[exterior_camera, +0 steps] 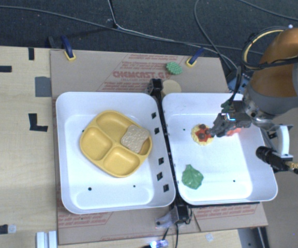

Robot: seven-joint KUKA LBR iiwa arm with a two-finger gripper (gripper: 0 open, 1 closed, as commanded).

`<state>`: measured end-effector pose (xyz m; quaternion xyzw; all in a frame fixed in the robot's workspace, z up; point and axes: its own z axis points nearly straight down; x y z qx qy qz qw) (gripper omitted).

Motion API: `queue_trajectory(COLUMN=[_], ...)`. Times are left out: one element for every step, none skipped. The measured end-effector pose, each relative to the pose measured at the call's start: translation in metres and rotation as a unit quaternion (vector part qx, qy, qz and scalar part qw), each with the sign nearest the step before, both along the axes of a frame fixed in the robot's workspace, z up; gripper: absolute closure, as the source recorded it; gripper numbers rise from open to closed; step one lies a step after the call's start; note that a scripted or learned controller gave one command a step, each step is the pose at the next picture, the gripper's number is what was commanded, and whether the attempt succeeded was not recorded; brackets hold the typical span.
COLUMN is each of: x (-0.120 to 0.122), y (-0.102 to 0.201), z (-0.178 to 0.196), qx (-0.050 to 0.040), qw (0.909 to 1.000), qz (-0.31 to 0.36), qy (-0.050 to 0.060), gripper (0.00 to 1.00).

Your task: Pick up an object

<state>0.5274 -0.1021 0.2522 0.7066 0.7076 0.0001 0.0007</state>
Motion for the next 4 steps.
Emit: queue_trajectory(x=[0.007,0.018,0.034,0.051], y=[0.053,0.103,0.148,0.197], z=[-0.008,-0.006,-0.022,-0.035], qx=[0.0007,0.0009,0.0002,0.0002], qw=[1.0,1.0,1.0,1.0], qz=[0.002,0.003,0.002,0.002], qy=[0.001,0.001,0.002,0.001], gripper=[1.0,1.0,1.0,1.0])
